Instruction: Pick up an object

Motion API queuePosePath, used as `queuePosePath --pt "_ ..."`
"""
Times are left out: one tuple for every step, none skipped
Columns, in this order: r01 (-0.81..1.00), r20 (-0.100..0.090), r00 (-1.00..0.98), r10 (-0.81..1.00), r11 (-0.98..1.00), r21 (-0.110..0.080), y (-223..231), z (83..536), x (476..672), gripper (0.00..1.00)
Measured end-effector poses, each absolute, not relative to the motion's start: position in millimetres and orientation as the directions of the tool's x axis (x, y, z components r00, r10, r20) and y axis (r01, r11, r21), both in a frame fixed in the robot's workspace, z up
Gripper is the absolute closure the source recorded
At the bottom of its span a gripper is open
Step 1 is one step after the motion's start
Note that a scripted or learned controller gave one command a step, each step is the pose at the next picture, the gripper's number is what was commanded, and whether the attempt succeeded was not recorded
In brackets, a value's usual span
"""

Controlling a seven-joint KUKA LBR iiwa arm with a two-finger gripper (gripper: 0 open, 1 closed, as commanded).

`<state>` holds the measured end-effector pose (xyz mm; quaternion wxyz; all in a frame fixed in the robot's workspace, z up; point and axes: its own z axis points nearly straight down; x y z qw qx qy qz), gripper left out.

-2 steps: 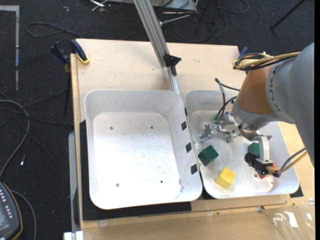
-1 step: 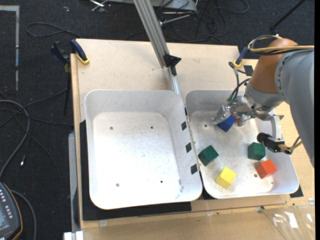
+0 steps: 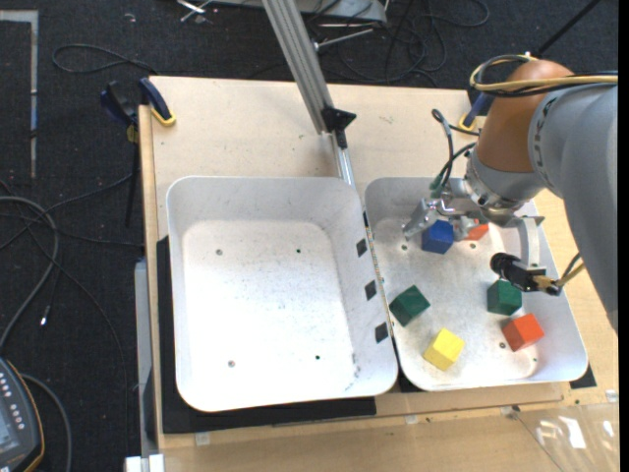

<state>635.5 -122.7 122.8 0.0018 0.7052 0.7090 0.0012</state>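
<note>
The gripper (image 3: 439,226) sits low in the right bin (image 3: 565,362), upper right of frame, directly at the blue cube (image 3: 437,237). Step in hand: the grasp. The cube appears to sit between the fingers, though contact is unclear. Next: confirm closure, then lift straight.

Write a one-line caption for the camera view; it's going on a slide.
KUKA arm's gripper poised at a blue cube in the right white bin, beside green, yellow and orange-red cubes.

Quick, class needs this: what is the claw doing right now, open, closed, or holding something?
Claw: over the right bin, at the blue cube; open or closed cannot be told.
</note>
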Motion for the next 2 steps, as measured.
queuePosePath --pt "1.0 0.0 0.001 1.0 -0.001 -0.003 -119.5 115.3 611.5 0.0" --pt "1.0 -0.001 -0.004 1.0 0.004 0.004 -119.4 94.6 654.1 0.0"
